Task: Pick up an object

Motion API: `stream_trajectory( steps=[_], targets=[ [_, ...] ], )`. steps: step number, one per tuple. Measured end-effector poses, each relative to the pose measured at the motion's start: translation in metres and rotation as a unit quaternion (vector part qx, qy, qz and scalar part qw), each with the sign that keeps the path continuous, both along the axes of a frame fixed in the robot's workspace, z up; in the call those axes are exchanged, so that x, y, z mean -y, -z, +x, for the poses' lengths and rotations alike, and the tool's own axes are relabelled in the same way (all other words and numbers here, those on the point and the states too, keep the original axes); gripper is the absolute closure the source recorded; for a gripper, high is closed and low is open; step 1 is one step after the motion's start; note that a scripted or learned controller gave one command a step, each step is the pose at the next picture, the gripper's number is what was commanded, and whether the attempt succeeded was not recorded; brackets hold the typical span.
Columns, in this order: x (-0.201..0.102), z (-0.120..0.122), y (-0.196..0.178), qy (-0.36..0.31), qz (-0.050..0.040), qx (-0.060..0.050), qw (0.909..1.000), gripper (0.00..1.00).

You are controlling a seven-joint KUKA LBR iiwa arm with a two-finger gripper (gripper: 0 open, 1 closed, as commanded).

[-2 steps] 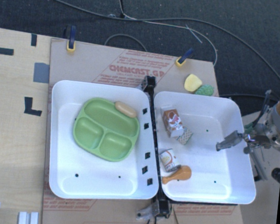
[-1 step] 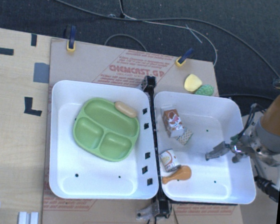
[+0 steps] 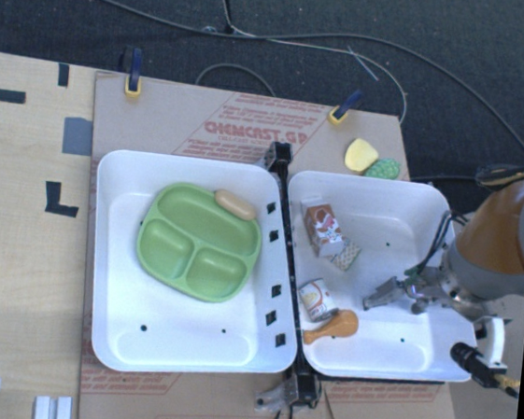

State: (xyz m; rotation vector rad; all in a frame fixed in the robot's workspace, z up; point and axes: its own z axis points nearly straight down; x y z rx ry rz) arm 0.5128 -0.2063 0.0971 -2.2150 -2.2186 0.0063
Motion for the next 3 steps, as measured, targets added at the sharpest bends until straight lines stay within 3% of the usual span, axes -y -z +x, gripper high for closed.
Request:
stream_trajectory(
  steps=[1,2,3],
  targets=[
    [0.0,0.0,0.012,0.0,-0.0021,0.004,1.0,0.0],
    [0.0,0.001,0.001,0.0,-0.003,0.005,1.0,1.0],
    [0.0,0.002,-0.041,0.0,-0.001,0.005,1.0,1.0]
  ],
)
